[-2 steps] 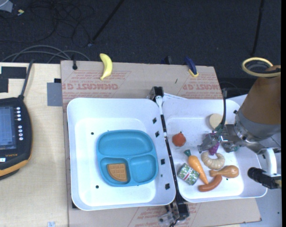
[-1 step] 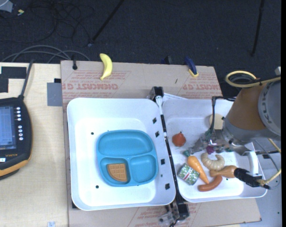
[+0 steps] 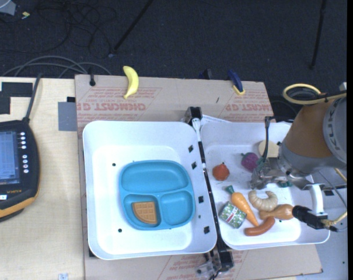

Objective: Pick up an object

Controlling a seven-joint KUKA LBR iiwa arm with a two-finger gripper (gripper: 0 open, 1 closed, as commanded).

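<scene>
Underneath, cardboard lines the bench beneath both white bins; pincer state cannot be told

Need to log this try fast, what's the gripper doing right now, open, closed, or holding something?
Gripper: down in the right bin by the purple toy; open or closed cannot be told.

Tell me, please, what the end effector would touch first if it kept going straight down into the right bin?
Probably the beige curled pastry, which lies just below the end effector in this view; the purple item sits beside it to the left. Depth is unclear from this slanted view.
</scene>
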